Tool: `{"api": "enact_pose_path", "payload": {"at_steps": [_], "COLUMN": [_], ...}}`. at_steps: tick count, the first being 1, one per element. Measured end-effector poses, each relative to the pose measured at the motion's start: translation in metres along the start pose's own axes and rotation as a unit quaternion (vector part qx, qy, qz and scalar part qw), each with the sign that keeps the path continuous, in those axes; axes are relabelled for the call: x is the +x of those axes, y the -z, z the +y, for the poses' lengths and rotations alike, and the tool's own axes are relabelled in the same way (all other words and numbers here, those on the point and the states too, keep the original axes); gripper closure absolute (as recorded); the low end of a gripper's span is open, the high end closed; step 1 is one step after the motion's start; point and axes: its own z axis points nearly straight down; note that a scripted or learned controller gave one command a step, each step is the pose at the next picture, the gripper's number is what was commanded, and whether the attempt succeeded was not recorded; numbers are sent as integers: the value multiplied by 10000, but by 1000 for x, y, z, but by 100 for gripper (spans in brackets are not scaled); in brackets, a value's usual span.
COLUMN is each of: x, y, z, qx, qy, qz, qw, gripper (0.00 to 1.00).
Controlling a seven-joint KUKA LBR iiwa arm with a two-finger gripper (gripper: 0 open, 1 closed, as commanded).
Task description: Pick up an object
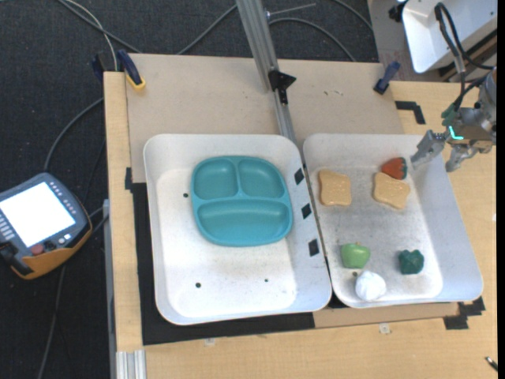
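Note:
My gripper hangs at the right bin's far right edge, fingers spread open with nothing between them. Just left of it lies a red strawberry, touching a tan bread slice. A second bread slice rests further left in the same bin. Nearer the front lie a green apple, a dark green broccoli piece and a white garlic bulb.
The left bin holds a teal divided plate. A metal pole rises from behind the bins. A tablet-like pendant lies off the bench at left. White equipment stands at upper right.

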Motion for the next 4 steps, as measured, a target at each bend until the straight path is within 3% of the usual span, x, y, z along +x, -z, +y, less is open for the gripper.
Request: {"api": "enact_pose_path", "payload": {"at_steps": [1,4], "x": [0,6], "y": [1,-161], "z": [1,-12], "qx": [-13,18], "qy": [4,-1], "qz": [-3,8], "qw": [10000,10000], "gripper": [0,0]}}
